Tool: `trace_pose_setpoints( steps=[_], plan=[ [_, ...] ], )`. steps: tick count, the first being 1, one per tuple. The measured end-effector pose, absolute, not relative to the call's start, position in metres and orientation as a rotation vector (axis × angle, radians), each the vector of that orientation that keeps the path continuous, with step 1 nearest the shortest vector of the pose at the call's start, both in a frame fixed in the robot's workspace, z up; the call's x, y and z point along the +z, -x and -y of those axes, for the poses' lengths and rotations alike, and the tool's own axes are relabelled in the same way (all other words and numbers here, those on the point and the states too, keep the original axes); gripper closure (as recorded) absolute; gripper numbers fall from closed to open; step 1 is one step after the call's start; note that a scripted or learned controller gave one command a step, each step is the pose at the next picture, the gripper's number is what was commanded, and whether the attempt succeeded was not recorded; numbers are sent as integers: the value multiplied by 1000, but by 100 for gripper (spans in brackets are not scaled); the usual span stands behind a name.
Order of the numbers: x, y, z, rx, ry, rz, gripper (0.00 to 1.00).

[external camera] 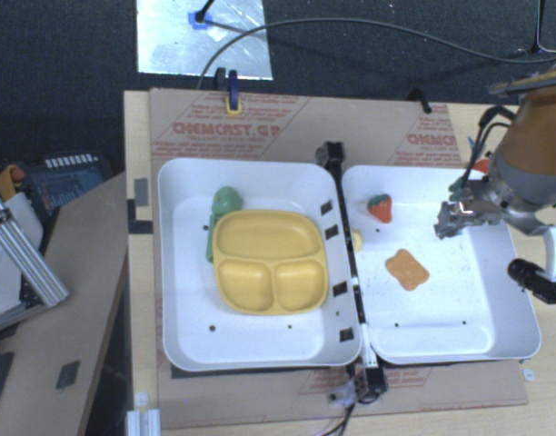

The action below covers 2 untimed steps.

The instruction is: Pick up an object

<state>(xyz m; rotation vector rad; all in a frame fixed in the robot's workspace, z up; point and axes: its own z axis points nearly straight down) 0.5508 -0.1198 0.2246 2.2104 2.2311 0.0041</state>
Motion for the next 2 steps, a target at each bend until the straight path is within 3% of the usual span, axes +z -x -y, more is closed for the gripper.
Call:
trace_pose_setpoints(
  steps=[2],
  plan=[
    [209, -548, 18, 3, -2211, -2233, 100]
  ],
)
